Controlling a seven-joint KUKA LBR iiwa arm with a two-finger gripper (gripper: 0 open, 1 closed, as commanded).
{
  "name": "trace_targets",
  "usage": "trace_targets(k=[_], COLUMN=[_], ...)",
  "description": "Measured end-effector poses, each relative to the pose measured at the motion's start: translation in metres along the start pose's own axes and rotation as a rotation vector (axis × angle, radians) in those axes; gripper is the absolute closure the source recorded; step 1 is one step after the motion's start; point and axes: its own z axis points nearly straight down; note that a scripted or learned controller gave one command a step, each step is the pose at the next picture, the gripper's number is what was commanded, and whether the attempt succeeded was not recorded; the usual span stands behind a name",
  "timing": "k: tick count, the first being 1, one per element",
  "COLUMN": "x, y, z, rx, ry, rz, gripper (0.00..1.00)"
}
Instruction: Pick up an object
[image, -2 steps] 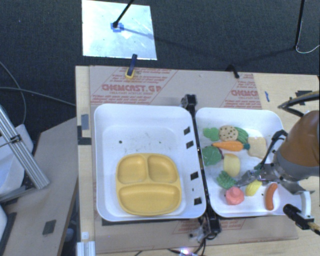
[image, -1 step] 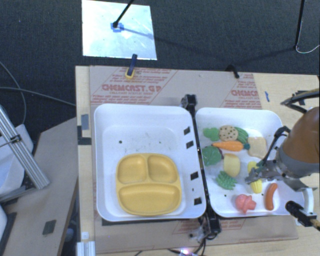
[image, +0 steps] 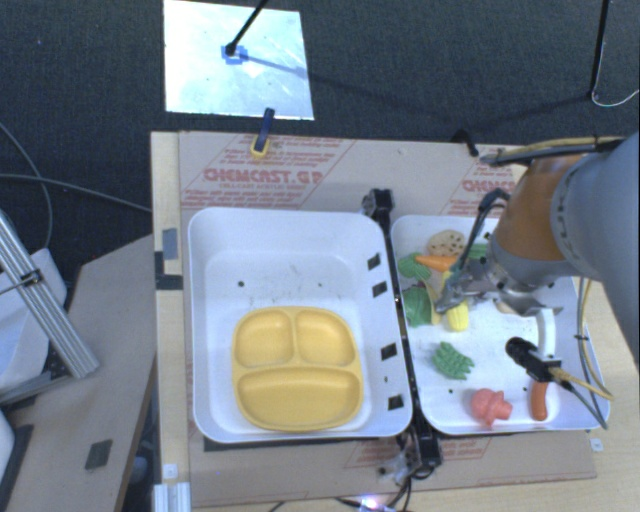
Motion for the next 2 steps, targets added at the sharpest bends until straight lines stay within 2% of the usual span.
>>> trace_targets(k=[1, 2], x=[0.047, 0.12], y=[0.013, -0.001], z=[-0.107, -0.157], rx=[-0.005, 0.002], ry=[-0.001, 0.001], rz=[0.003, 0.002], gripper=[1.0, 1.0])
